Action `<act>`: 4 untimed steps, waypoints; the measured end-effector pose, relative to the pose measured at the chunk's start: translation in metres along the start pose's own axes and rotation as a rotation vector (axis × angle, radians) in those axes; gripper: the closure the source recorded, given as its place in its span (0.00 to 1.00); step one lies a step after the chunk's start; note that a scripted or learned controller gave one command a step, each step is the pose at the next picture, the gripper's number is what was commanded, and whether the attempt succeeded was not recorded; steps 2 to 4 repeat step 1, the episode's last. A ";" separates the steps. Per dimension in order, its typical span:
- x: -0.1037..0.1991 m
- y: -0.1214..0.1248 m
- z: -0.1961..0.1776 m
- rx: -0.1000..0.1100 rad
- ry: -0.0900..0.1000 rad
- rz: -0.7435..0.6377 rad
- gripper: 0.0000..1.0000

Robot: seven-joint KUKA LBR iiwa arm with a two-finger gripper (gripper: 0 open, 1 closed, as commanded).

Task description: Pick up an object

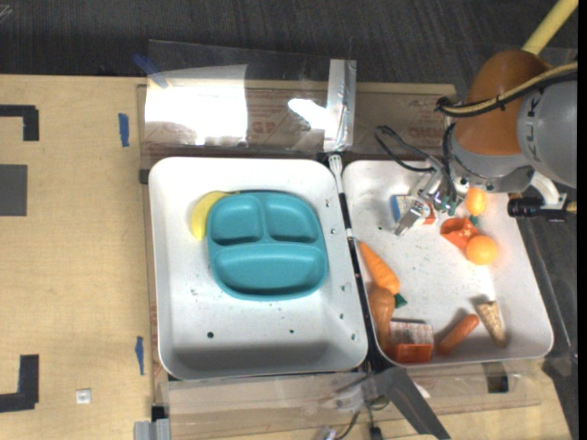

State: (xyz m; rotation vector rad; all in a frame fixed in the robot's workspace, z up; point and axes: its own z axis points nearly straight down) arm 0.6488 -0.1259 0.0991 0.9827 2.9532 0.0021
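The gripper [424, 204] hovers low over the right bin [525, 273], its finger spread impossible to tell, nothing visibly held, poised to descend on toy food like the nearby carrot [378, 269].

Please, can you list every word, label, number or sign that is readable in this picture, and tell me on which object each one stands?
No text can be read here.
The small packet at the front of the right bin has a pale label, too blurred to read.
The brown strip under the clear sheet behind the bins bears faint reddish marks, also unreadable.
The teal divided plate in the left bin shows no print.
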 end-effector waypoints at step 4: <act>-0.046 -0.056 0.002 0.000 0.017 -0.162 0.00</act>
